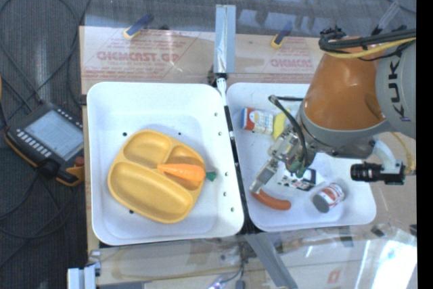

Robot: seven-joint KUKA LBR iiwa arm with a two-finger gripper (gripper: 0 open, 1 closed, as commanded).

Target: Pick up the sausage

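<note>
The sausage (272, 200), small and red-orange, lies flat near the front edge of the right bin (352, 216). My gripper (266, 178) hangs just above and slightly behind the sausage's left end, slanting down from the wrist toward it. The sausage rests on the bin floor. The arm's orange band and grey wrist hide the bin's back right part.
A small can (328, 197) lies right of the sausage. A yellow and white carton (260, 121) sits at the right bin's back left. A dark printed item (302, 179) shows under the wrist. The left bin (135, 95) holds a yellow divided plate (139, 189) with a carrot (183, 173).
</note>
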